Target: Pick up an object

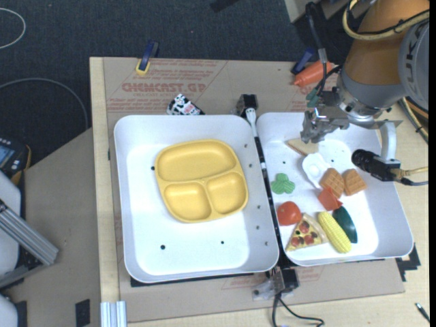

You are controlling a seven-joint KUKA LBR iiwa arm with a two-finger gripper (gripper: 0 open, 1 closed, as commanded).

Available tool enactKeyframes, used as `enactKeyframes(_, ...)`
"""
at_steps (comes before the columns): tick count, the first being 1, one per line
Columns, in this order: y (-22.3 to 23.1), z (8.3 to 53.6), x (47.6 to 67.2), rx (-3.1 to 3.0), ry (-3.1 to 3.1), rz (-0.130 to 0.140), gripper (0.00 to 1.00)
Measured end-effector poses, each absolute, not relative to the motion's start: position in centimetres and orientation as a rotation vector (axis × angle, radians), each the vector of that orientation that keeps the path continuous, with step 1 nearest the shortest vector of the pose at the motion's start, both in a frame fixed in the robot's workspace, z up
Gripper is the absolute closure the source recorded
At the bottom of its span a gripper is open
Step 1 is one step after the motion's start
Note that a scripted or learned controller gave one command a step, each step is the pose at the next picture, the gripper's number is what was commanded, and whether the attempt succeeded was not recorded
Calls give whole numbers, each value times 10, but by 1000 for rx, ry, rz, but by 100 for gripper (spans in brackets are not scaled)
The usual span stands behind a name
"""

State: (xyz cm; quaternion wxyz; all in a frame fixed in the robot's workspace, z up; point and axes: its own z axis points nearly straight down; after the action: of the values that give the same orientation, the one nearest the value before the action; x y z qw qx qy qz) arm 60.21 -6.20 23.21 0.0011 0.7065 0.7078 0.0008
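Scanning from the left, the first bin (129, 203) holds a yellow divided plate (201, 179), lying flat near the bin's centre. The right bin (392, 240) carries the toy food. At its 9 o'clock sits a green broccoli piece (282, 183), with a red tomato (289, 212) just below it and a pizza slice (308, 233) at 6 o'clock. Beside the slice lie a yellow corn cob (334, 231) and a dark green vegetable (345, 223), touching each other. Nearer the centre are two brown bread-like pieces (343, 181) and a white item (313, 165), close together.

The pincer (315, 129) hangs over the bin's 11 o'clock corner, just above a tan wedge (297, 146); whether it is spread or closed I cannot tell, and nothing visibly sits in it.

All these pieces look like light, rigid plastic, smooth and likely slippery. The wedge lies flat and thin, so it offers little to grip; squeezing across its narrow width seems best. The corn cob, rounder and raised, looks easier, taken across its middle.
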Motion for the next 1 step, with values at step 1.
enactKeyframes(1,-71,215,597,2226,2222,-4,100)
